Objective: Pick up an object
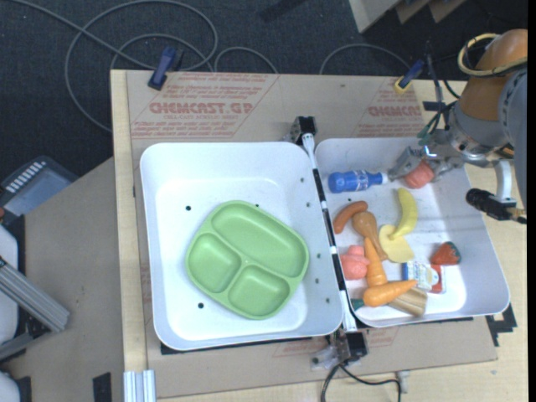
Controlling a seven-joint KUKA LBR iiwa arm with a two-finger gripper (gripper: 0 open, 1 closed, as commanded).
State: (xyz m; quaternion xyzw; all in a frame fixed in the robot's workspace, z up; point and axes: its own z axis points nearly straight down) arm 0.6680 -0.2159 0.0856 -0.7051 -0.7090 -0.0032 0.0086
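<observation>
Pink-red object | far end of right bin | directly at gripper tip, touching | fingers: state unreadable, grasp unconfirmed

right bin crowded with toys, left bin open around green plate

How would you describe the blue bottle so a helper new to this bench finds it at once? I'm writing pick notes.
Look in the right white bin, the one crowded with toy food. Along its far-left side, just beside the divider, lies the blue bottle on its side. It is the bin's only blue item, with a white label.
</observation>
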